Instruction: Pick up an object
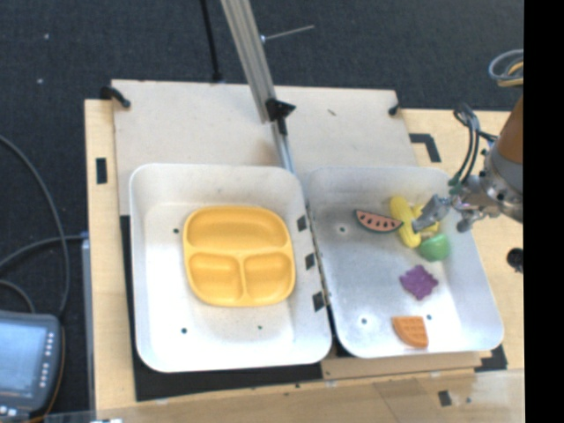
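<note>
We see no writing to read. The left bin (pixel 150 236) holds a yellow tray (pixel 238 254). The right bin (pixel 370 324) holds a watermelon slice (pixel 377 220), a yellow banana (pixel 404 218), a green ball (pixel 434 248), a purple piece (pixel 419 281) and an orange piece (pixel 411 330). The claw (pixel 429 216) sits by the banana.

Wood bench (pixel 104 263) w/ 2 white bins (pixel 159 342) side by side, plus prob. a pale board (pixel 194 122) behind.

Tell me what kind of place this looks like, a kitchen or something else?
Most likely a robotics lab bench, not a kitchen. An arm's hand reaches over two white bins holding toy food like a watermelon slice and a yellow divided tray, with an aluminium rail and loose cables nearby.
</note>
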Controlling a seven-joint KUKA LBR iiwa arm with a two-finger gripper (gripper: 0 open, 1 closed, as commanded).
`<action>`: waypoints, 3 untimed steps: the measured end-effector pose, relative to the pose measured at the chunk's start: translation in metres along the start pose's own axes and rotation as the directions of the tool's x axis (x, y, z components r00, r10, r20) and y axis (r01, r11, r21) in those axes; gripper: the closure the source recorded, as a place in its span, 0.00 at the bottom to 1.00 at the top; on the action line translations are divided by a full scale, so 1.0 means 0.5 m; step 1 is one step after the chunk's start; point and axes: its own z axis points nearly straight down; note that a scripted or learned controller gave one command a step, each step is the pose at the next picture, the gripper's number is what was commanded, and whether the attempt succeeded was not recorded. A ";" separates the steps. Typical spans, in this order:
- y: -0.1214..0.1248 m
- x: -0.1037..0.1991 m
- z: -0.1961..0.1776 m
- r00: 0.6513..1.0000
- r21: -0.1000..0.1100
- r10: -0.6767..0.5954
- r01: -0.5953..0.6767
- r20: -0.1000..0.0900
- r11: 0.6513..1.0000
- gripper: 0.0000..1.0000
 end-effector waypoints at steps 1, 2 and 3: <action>0.016 0.004 0.093 1.000 -0.001 -0.002 0.002 0.000 1.000 0.00; 0.019 0.001 0.065 1.000 -0.008 -0.001 0.001 0.002 1.000 1.00; 0.026 0.007 -0.063 1.000 -0.012 -0.006 0.006 0.002 1.000 1.00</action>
